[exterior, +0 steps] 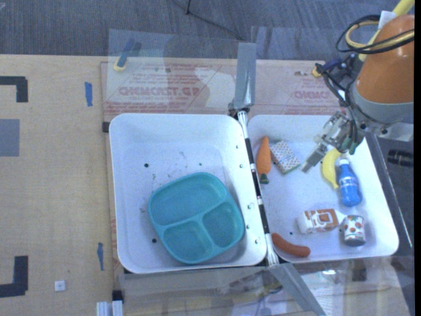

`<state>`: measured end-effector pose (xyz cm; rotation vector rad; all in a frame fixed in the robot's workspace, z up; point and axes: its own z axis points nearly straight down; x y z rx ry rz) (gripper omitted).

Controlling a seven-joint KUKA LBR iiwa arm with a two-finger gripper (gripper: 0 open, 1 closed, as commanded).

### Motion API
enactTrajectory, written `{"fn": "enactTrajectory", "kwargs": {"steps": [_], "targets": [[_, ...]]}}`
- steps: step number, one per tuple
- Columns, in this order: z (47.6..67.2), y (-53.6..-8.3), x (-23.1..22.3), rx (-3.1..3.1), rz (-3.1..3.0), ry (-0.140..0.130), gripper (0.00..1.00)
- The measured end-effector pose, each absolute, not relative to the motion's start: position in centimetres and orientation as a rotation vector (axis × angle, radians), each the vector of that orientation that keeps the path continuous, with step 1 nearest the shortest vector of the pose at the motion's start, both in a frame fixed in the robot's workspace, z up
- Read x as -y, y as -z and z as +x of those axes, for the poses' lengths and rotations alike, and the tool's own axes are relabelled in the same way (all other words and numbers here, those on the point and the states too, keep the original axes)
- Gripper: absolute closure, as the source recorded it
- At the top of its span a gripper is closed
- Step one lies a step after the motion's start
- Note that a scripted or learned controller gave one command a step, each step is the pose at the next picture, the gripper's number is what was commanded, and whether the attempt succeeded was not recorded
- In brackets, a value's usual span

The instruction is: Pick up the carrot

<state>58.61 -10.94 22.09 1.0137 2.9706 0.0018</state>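
Observation:
The carrot (264, 157) is orange with a dark lower tip. It lies lengthwise in the right bin (389, 232), against that bin's left wall near the back. My gripper (322, 153) hangs over the back right part of the same bin, to the right of the carrot and apart from it. A small checkered packet (285, 156) lies between the two. Nothing shows in the gripper's grasp. The orange band of the arm (388, 58) rises above it at the right.
Under and beside the gripper lie a yellow banana (329, 166) and a blue bottle (348, 184). A small carton (317, 220), a can (353, 230) and a red sausage (291, 245) sit near the front. The left bin (118, 176) holds a teal divided plate (196, 217).

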Motion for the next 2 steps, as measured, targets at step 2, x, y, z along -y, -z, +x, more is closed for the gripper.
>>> {"fn": "enactTrajectory", "kwargs": {"steps": [2], "targets": [[56.0,-13.2,12.0,-3.132,0.19,-0.002,0.0]]}}
